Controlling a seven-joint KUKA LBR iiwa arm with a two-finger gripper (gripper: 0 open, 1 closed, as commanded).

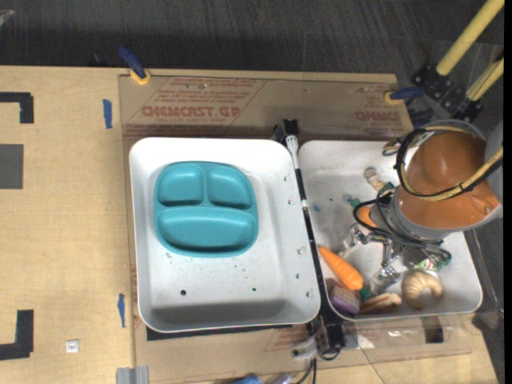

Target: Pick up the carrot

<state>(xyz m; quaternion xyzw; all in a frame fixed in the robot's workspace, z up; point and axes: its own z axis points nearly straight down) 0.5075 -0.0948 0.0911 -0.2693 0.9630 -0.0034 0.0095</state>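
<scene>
The carrot [342, 268] lay in the lower left of the right bin [332, 166], close against the bin's left wall, its thin tip pointing to the upper left and its thick end to the lower right. Just below it sat a purple piece [346, 298], and further right along the bottom wall a brown stick-like thing [382, 300] and a tan knobbly thing [421, 288]. The left bin [152, 166] held a teal tray [206, 207].

The arm [444, 184] hung over the right side of the right bin, and the gripper [390, 256] was low in the bin, just right of the carrot and apart from it. Whether it stood open or closed could not be told; nothing was seen held in it.

The carrot looked like a toy: probably light, stiff and smooth, so likely to slip out of a pinch near the tapered tip. The thick half seemed the better place to hold, with the pinch across its width. The wall on its left and the purple piece below left little room, so one side of the grip would need to slide in between carrot and wall.
</scene>
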